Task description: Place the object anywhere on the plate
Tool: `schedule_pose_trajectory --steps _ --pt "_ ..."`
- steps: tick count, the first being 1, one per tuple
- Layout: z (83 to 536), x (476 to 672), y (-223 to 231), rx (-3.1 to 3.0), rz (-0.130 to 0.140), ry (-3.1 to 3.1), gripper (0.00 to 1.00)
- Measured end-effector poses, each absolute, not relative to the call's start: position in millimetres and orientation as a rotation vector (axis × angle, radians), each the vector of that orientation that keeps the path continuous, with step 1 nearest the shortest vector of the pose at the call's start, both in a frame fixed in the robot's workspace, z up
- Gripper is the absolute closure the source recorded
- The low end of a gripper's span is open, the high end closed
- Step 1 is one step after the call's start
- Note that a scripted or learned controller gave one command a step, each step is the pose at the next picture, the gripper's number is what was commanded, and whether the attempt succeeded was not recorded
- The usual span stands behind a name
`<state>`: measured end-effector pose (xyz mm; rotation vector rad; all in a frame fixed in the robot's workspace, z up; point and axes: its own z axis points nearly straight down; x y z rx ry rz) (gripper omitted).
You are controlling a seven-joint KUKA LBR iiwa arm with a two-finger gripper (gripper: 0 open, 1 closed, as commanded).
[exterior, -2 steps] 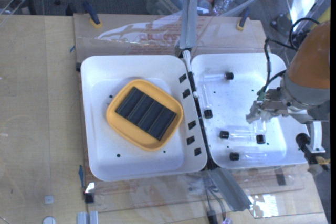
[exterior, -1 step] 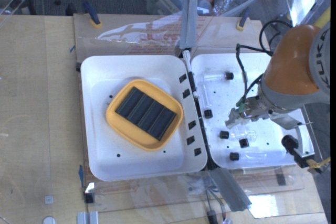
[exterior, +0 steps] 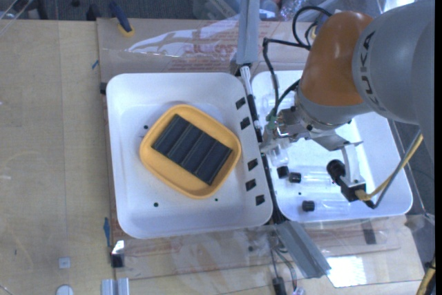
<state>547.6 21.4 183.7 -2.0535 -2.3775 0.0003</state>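
Left of the pincer (exterior: 276, 141), its grip state hidden under the wrist, the plate (exterior: 190, 150) lies bare, apparently awaiting the object.

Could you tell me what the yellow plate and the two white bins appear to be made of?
The yellow plate looks like moulded plastic: rounded rim, even matte colour, faint sheen. The dark ribbed panel lying on it could be rubber or plastic; hard to tell. The white bins look like thin formed plastic, smooth and slightly glossy.
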Motion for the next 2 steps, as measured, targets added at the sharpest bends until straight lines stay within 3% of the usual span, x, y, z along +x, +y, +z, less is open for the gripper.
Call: schedule_pose_trajectory --steps 1,2 --pt "183.9 545.0 89.8 -1.772 0.000 -2.595 1.00" --pt "184.0 545.1 89.6 -1.772 0.000 -2.594 0.00"
